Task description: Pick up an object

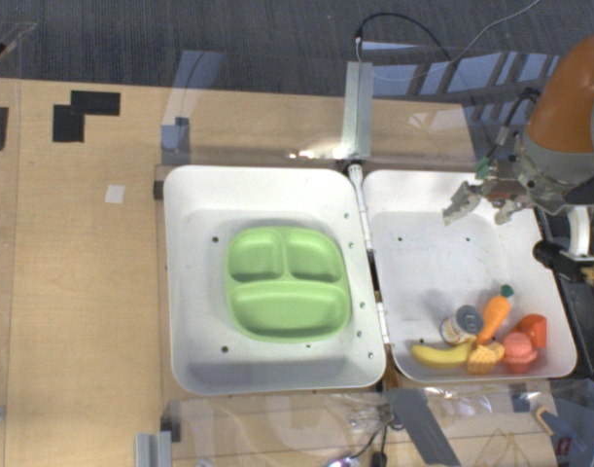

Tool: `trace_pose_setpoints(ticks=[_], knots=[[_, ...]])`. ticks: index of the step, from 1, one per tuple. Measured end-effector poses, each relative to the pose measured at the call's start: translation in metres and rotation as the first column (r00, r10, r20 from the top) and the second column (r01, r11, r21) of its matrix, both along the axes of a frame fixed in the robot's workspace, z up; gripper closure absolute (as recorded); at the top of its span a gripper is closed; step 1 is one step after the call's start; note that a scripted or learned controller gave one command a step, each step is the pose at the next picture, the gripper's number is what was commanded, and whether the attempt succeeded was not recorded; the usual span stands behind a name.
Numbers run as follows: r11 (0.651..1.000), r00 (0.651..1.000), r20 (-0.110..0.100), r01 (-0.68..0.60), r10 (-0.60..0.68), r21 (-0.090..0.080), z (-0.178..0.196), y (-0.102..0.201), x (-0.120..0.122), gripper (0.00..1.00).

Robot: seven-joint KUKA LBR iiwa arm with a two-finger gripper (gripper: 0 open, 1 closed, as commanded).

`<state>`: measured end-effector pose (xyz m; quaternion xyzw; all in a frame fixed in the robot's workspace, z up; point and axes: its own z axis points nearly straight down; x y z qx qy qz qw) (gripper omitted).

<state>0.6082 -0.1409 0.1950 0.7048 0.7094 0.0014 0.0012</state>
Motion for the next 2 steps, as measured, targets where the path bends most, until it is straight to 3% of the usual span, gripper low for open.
trace_pose_setpoints(ticks=[1, 2], knots=[[0.993, 0.993, -0.002, 0.118, -0.118, 0.002, -0.101, -0.063, -0.045, 0.00], [1.000, 1.000, -0.001, -0.008, 0.008, 0.000, -0.099, -0.052, -0.108, 0.00]])
